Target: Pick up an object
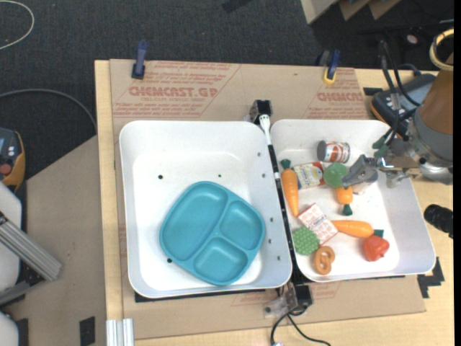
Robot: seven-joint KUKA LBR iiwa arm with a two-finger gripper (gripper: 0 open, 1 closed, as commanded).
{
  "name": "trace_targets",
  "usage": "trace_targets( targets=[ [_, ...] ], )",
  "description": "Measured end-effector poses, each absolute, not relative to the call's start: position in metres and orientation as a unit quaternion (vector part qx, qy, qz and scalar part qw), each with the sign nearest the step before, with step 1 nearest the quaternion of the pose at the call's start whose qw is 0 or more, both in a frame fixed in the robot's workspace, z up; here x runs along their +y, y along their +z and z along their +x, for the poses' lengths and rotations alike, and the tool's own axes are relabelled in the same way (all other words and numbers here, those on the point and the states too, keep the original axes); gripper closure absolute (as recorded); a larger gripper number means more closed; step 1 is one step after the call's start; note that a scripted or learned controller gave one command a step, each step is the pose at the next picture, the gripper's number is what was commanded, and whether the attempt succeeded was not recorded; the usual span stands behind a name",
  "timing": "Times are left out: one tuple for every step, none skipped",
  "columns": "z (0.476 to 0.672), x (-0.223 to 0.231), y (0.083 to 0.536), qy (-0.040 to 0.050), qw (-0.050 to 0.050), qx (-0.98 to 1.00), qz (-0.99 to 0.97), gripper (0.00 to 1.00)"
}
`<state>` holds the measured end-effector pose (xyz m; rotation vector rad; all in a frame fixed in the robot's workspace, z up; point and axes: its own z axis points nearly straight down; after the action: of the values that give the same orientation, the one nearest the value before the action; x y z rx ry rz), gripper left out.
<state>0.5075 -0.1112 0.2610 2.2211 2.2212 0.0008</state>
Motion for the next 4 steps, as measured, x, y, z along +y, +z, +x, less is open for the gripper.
trace_targets(
  targets=[
    [0.502,-0.090,0.132,-0.0035,-0.006,0.707,0.707,0.00],
    [0.492,-0.041,0.188,0.0022,0.001,0.709,0.705,0.00],
    [0.479,-0.064,0.193,-0.0003,-0.001,0.706,0.708,0.00],
    [0.479,-0.039,0.184,-0.0004,-0.002,0.708,0.706,0.00]
  ],
)
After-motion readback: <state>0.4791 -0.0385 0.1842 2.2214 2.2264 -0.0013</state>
